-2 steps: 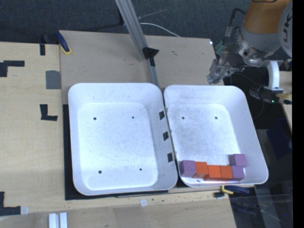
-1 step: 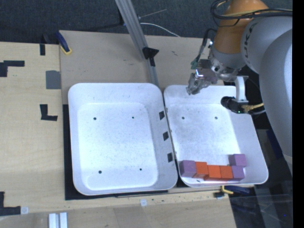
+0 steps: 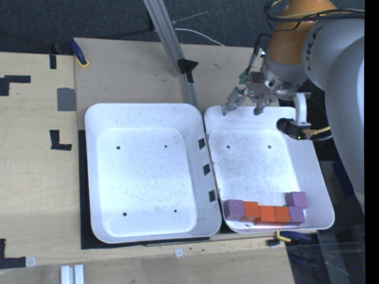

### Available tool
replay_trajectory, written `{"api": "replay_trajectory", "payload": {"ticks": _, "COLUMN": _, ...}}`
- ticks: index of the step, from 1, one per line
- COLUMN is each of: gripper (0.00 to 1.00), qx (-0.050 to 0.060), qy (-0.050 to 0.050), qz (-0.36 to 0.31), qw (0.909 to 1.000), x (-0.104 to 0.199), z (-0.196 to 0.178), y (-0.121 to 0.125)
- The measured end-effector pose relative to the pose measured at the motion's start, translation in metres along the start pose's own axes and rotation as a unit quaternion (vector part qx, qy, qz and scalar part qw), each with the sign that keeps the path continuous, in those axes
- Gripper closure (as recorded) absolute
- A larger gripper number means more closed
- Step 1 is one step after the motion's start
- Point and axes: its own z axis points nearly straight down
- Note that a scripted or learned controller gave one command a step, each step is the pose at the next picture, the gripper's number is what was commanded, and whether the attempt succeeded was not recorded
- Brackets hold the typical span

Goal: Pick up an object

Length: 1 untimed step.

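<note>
Hovering above the far rim of the right bin (image 3: 308, 158), the tool (image 3: 244, 106) hangs from a grey arm with an orange band (image 3: 296, 25). Its 2 fingers are spread apart and grip nothing. The objects to pick sit well away from it, bunched against the near wall of that same bin: a purple block (image 3: 235, 209), then orange blocks (image 3: 266, 213) in a row, then 2 more purple blocks (image 3: 296, 206) at the right end. The left bin (image 3: 95, 123) sits beside it on the tabletop (image 3: 35, 176). A good grasp likely means travelling to the near edge, centring over 1 block, turning the fingers to straddle its free sides, and descending without clipping the bin wall or neighbouring blocks.
</note>
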Motion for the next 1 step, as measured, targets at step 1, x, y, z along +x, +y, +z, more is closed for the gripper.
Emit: {"api": "replay_trajectory", "payload": {"ticks": 1, "gripper": 0.0, "qx": 0.003, "qy": 0.0, "qz": 0.001, "qw": 1.0, "x": -0.014, "z": 0.0467, "y": -0.0204}}
